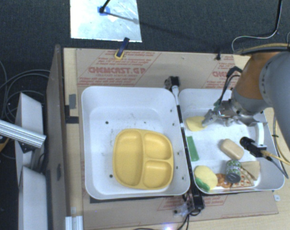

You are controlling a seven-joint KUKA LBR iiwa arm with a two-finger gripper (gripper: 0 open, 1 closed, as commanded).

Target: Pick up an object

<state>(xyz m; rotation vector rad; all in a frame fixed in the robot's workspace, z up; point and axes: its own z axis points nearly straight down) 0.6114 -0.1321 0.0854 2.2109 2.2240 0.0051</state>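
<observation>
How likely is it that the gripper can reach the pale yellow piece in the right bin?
Probably yes. The gripper hangs right beside the pale yellow piece, with nothing lying on it or between them. It does sit near the bin wall, which may cramp a grasp.

Brown bench (135,66), red lettering; left white bin (101,109), right white bin (209,145) side by side, touching.

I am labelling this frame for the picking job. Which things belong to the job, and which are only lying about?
Job in hand: gripper; right bin; yellow piece beside the gripper; green strip; beige block; yellow-green lump; left bin; yellow divided plate.
Lying about: cardboard sheet under the bins; shiny sheet on the floor; cables at left.
</observation>
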